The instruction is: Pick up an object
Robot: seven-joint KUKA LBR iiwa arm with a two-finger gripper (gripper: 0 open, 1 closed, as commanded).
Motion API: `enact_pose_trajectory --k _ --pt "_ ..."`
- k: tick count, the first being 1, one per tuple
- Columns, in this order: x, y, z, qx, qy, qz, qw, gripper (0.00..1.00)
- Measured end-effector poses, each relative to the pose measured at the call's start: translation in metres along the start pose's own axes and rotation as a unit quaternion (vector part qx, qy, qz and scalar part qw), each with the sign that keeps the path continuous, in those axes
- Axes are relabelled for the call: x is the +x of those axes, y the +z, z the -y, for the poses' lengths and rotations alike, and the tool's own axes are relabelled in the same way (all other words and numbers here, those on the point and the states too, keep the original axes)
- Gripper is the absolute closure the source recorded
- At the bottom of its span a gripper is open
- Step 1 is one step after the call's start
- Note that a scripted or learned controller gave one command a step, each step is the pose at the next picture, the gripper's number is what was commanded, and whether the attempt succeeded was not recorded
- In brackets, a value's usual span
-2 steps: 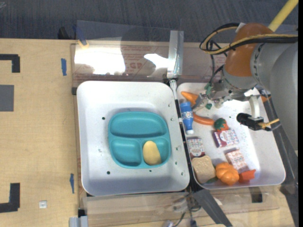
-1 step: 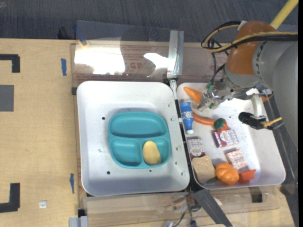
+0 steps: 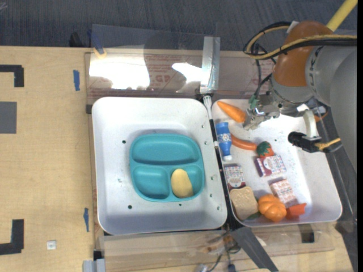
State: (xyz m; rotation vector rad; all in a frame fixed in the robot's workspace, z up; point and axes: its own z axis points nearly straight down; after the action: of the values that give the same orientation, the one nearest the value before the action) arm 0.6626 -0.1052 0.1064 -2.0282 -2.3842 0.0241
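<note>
Claw (image 3: 253,117) hovers low over far end of right white bin (image 3: 317,169), just beside orange carrot-shaped toy (image 3: 231,111); cannot tell claw state, nothing seen in grip. Likely target: carrot toy, lying at bin's far-left corner near divider.

Advice: centre over carrot's middle, straddle its narrow width, keep off bin wall, descend straight.

Right bin also holds blue-and-white tube (image 3: 224,140), orange fruit-shaped toy (image 3: 271,207), bread-slice toy (image 3: 243,201), small red-and-white packets (image 3: 270,165).

Left white bin (image 3: 113,169) holds teal divided plastic tray (image 3: 165,166); yellow potato-like toy (image 3: 181,183) sits in tray's near-right compartment.
</note>
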Motion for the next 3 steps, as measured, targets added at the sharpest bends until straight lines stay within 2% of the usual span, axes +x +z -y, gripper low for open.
enact_pose_trajectory --k 1,2,3 --pt "0.000 0.000 0.000 0.000 0.000 0.000 1.0000 0.00" --pt "0.005 0.017 0.033 -0.015 -0.045 0.002 0.9989 0.00" --pt "0.004 0.008 0.033 -0.016 -0.044 0.002 0.9989 1.00"
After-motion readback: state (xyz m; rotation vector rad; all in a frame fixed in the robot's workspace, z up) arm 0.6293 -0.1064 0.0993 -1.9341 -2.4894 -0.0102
